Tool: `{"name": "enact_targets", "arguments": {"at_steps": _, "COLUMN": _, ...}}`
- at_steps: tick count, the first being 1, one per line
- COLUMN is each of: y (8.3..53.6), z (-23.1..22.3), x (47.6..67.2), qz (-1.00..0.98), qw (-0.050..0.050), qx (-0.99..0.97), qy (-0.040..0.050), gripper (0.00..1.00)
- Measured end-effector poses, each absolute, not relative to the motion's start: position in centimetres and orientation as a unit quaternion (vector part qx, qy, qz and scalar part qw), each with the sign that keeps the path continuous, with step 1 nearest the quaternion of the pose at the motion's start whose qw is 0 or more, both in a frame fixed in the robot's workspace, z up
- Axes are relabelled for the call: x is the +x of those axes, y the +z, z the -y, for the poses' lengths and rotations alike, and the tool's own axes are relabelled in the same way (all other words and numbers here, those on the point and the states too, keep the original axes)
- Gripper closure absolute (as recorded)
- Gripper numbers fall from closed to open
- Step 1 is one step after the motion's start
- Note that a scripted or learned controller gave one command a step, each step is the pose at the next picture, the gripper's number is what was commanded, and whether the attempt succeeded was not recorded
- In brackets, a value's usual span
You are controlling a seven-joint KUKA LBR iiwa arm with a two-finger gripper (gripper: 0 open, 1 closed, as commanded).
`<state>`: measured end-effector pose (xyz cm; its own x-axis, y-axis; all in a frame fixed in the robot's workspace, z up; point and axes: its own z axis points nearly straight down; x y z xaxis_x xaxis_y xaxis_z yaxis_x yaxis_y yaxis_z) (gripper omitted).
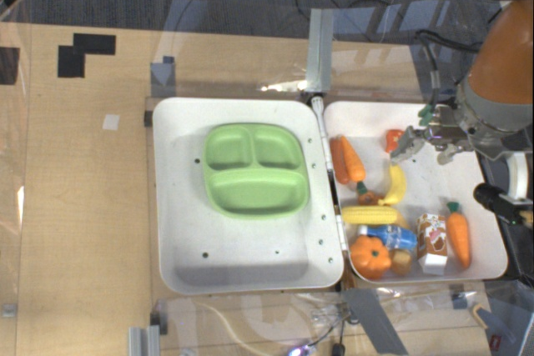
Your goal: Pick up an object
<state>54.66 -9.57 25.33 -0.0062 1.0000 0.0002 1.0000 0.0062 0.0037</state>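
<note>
the gripper point(415, 143) hovered low over the right bin point(494, 267), fingers spread and pinching nothing, just beside a small red-orange toy point(394, 139). approach step, i judged; next it needed to descend and clamp.

Grey arm with orange band reaching in from right; hand point(425, 142) low, fingers parted, nothing between them

- No text, brand or number can be read anywhere.
- The small carton point(431, 234) in the right bin point(467, 179) bears printing, too blurred to make out.
</note>
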Motion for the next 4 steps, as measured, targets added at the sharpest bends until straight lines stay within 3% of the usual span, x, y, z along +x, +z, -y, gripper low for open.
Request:
{"name": "enact_targets", "arguments": {"at_steps": 1, "y": 16.0, "z": 11.1, "x": 55.5, "qz": -0.745, "qw": 0.001, "qx": 0.667, "qy": 0.0010, "gripper": 0.00}}
{"name": "enact_targets", "arguments": {"at_steps": 2, "y": 9.4, "z": 12.6, "x": 57.0, "qz": -0.807, "qw": 0.007, "qx": 0.590, "qy": 0.0054, "gripper": 0.00}}
{"name": "enact_targets", "arguments": {"at_steps": 3, "y": 10.7, "z": 12.4, "x": 57.4, "qz": -0.808, "qw": 0.010, "qx": 0.589, "qy": 0.0089, "gripper": 1.00}}
{"name": "enact_targets", "arguments": {"at_steps": 4, "y": 21.9, "z": 6.1, "x": 60.7, "qz": -0.749, "qw": 0.002, "qx": 0.663, "qy": 0.0020, "gripper": 1.00}}
